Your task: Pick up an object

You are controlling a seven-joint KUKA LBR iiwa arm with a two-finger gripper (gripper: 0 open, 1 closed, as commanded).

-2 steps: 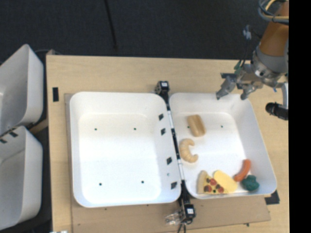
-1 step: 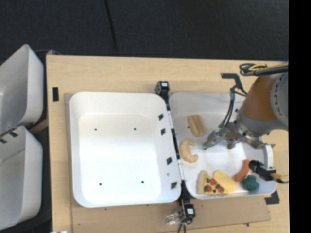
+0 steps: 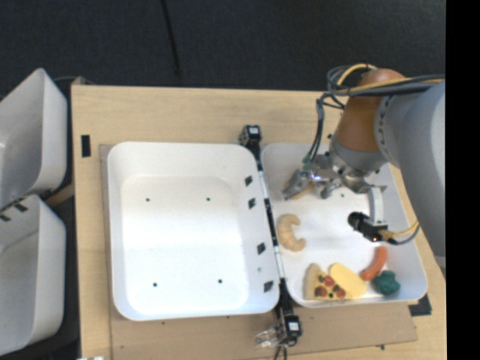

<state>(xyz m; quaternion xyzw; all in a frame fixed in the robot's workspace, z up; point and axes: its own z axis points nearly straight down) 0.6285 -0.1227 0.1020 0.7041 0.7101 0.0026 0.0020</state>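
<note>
So, nearest the camera in the right bin [image 3: 417, 280], a pizza slice [image 3: 334, 282] is seen along the front wall, with an orange carrot [image 3: 374, 262] and a green lump [image 3: 387, 283] tucked just beside it in the corner. A bit further back, a croissant [image 3: 291, 231] is parked near the divider. Beyond that, the gripper [image 3: 311, 184] is hung over the back half, fingers spread, nothing held between them. The left bin [image 3: 120, 201] is set alongside.
</note>
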